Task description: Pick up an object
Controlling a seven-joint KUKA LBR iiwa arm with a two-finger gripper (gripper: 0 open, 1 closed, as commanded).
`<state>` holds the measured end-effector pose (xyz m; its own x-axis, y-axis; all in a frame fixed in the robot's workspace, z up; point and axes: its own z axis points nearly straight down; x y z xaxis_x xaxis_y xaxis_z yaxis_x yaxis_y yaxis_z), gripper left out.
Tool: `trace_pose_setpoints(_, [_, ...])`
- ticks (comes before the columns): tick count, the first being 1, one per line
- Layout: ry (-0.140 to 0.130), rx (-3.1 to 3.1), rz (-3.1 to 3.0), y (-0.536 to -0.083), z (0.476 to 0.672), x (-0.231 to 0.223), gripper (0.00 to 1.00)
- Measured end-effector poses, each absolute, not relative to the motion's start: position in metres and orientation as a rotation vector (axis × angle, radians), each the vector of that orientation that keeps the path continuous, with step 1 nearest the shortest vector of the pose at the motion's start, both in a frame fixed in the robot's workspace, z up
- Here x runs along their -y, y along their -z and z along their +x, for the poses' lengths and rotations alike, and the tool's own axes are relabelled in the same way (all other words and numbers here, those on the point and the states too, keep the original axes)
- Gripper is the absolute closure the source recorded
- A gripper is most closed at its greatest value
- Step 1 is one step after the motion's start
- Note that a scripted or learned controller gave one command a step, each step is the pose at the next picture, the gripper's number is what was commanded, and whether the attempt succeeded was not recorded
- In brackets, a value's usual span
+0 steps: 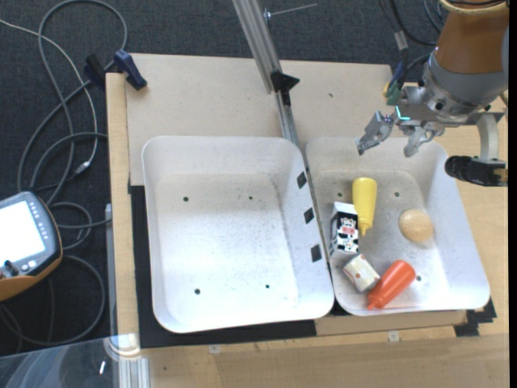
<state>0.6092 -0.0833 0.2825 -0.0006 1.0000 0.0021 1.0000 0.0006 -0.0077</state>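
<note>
In the right bin [460, 241]: smooth yellow bottle [364, 203], round tan ball [417, 225], printed black-and-white carton [346, 229], small white cylinder [360, 272], glossy orange cone-shaped piece [391, 284]. Items cluster toward the near and left walls. Hand [394, 141] hovers over the far rim, fingers apart, holding nothing. Left bin [161, 168] offers open floor.

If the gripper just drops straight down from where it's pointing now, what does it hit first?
Probably bare bin floor. The gripper hangs open over the far end of the right bin, and the yellow bottle lies nearer the camera, seemingly off that line. Depth is hard to judge from this slant.
</note>
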Motion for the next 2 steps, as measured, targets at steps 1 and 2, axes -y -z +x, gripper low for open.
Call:
trace_pose_setpoints(1, [-0.001,2.22,-2.219,-0.285,0.61,0.083,0.0])
trace_pose_setpoints(2, [-0.006,2.217,-2.218,-0.243,0.608,0.082,0.0])
